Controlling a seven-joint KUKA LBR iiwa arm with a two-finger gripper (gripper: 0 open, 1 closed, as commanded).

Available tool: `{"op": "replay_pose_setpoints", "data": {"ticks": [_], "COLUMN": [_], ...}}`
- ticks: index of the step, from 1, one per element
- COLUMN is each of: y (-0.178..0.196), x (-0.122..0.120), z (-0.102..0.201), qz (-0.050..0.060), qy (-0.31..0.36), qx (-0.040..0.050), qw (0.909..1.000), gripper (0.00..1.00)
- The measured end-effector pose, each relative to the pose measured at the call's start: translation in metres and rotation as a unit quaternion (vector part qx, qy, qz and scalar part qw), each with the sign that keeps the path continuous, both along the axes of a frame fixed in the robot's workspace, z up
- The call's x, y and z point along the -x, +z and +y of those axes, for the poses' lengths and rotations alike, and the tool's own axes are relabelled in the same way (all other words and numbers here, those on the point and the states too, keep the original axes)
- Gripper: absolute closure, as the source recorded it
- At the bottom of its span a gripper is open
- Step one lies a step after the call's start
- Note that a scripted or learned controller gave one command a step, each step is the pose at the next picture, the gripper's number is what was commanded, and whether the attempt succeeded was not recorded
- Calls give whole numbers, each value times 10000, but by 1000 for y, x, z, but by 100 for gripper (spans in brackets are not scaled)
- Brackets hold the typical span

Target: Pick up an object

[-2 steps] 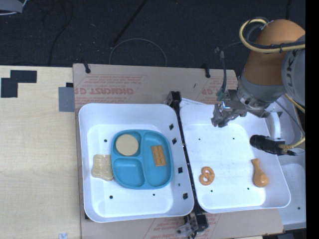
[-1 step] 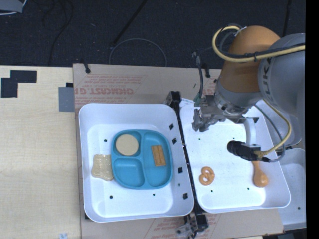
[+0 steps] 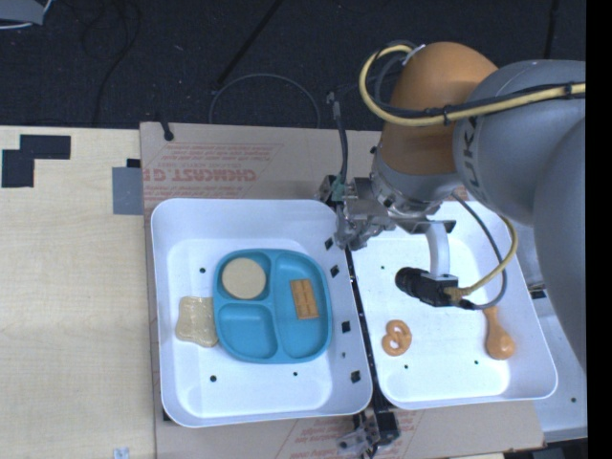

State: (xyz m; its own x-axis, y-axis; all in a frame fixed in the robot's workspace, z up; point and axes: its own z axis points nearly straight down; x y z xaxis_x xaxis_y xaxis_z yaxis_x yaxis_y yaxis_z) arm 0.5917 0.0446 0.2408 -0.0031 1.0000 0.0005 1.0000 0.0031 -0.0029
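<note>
Brown pretzel point(image 3: 397, 338) lies loose and apart on the right bin point(image 3: 449, 376) floor, so I judge it the easy pick, while my gripper point(image 3: 347, 220) hangs over that bin's left rim, its opening and any load impossible to tell.

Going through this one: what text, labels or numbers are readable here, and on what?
Cardboard sheet, behind the left bin: red print, upside down and blurred, unreadable.
Its front edge, below the bins: more red print, too small to read.
Blue tray and white bins: no text seen.
</note>
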Motion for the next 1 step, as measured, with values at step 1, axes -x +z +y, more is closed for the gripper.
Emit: {"op": "replay_pose_setpoints", "data": {"ticks": [1], "y": [-3], "x": [5], "z": [58], "qz": [4], "qy": [-4], "qx": [3], "qw": [10000], "gripper": [100]}}
